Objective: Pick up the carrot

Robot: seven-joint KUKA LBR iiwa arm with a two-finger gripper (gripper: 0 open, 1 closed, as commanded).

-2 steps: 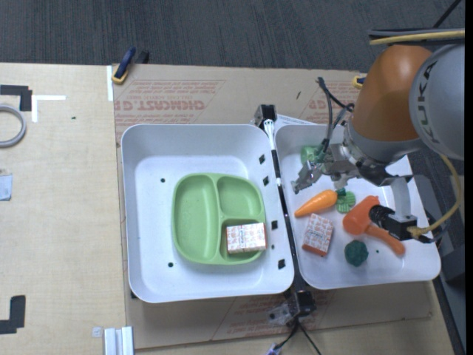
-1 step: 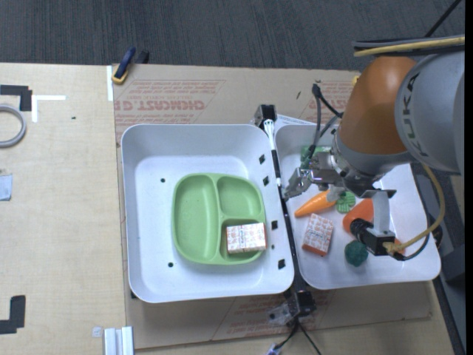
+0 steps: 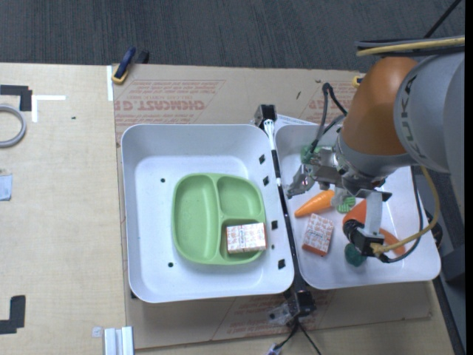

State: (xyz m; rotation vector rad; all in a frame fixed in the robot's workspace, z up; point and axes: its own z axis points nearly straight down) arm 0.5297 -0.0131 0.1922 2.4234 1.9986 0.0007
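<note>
I see the carrot (image 3: 314, 201) in the right bin (image 3: 414, 268), right of frame centre, its long axis slanting up-right, tip just under the gripper (image 3: 316, 177); grip state I can't tell.

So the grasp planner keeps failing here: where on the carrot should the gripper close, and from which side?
Probably across the carrot's middle, coming straight down. It lies flat in the right bin, slanted with its thin tip toward the divider, so the fingers should span its width. The box lies close below it, so keep toward the upper side.
</note>
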